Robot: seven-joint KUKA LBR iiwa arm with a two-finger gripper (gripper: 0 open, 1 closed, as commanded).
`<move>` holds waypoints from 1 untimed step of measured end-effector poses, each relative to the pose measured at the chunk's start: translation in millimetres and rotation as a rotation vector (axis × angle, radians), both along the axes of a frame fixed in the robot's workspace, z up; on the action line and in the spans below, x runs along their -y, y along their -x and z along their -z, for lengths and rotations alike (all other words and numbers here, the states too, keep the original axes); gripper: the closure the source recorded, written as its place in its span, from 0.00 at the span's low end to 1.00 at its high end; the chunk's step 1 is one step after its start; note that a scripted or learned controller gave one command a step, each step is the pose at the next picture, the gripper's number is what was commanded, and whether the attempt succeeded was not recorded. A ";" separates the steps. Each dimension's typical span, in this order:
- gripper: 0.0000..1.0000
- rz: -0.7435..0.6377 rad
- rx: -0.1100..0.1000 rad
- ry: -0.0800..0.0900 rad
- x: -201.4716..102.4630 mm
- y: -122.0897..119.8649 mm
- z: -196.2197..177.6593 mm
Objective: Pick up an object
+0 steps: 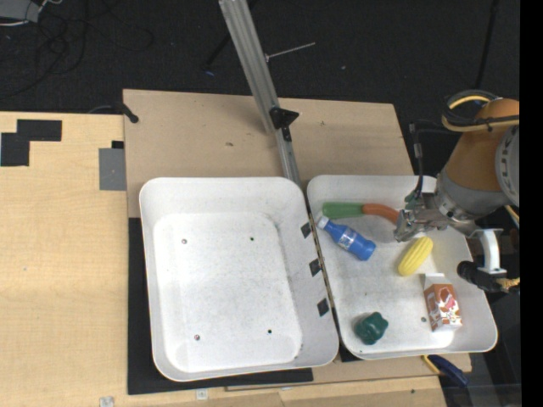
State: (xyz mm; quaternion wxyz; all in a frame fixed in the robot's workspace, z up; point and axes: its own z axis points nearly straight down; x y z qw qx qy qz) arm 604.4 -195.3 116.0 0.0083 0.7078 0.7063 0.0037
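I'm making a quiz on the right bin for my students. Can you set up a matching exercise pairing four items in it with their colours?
Things:
1. bottle
2. corn cob
3. carton
4. lump near the front rim

Colours:
A. yellow
B. dark green
C. blue
D. red and white

Pairs: 1-C, 2-A, 3-D, 4-B

So on the counter I've got two bins side by side, left bin and right bin touching along the middle. Everything's in the right one: carrot at the back, bottle just in front of it, corn to the right of the bottle. My gripper sits right behind the corn. Carton is front right, and a small lump is front middle.
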 end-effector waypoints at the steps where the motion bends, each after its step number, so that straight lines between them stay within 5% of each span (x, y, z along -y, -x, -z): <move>1: 1.00 -0.003 -0.013 -0.005 -1.6 0.9 -63.4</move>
